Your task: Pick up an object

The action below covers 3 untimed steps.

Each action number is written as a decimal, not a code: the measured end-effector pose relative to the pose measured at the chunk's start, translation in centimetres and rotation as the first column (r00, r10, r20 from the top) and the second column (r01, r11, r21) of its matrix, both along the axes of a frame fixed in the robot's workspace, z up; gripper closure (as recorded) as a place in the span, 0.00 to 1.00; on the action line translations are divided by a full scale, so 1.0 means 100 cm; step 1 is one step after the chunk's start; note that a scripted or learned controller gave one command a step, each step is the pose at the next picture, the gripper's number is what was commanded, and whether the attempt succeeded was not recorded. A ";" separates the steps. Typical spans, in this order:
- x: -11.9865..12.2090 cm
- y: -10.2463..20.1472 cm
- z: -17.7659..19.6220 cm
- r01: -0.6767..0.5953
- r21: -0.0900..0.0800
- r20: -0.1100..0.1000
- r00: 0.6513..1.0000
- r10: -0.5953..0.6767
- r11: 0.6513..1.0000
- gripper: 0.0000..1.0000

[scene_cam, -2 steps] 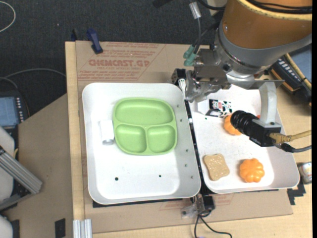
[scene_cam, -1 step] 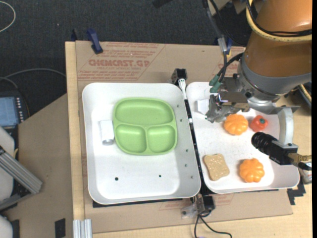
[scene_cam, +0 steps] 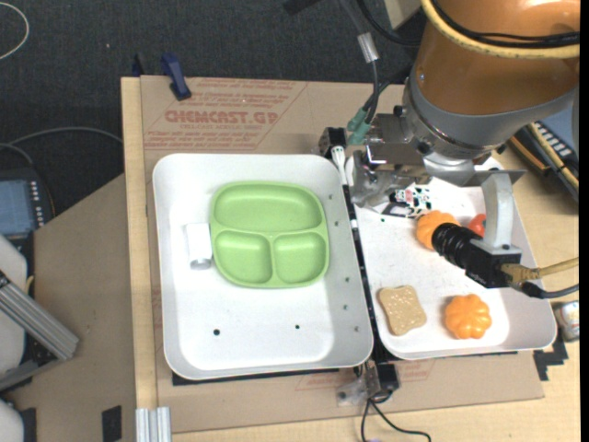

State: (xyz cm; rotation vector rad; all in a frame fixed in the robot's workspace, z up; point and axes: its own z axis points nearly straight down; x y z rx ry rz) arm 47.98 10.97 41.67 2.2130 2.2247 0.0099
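Observation:
My gripper (scene_cam: 372, 184) hangs over the far left corner of the right bin (scene_cam: 525, 331), under the big grey and orange wrist. Just to its right lies a small black-and-white toy (scene_cam: 410, 197), partly hidden by the wrist. An orange round piece (scene_cam: 428, 226) sits a little nearer in the same bin, with a small red piece (scene_cam: 477, 223) beside it. A tan slice of toast (scene_cam: 402, 308) and an orange pumpkin (scene_cam: 467, 316) lie along the bin's near edge.
The left bin (scene_cam: 175, 274) holds a green divided plate (scene_cam: 269, 233) and a small white block (scene_cam: 197, 245) to the plate's left. A raised rim separates the two bins. The arm covers the far right of the right bin.

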 end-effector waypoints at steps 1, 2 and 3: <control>0.049 -0.021 -0.027 0.009 -0.003 -0.005 1.000 -0.009 1.000 1.00; -0.004 0.118 -0.088 -0.011 -0.001 -0.017 1.000 0.011 1.000 1.00; 0.015 0.104 0.002 0.005 0.003 0.004 1.000 -0.005 1.000 1.00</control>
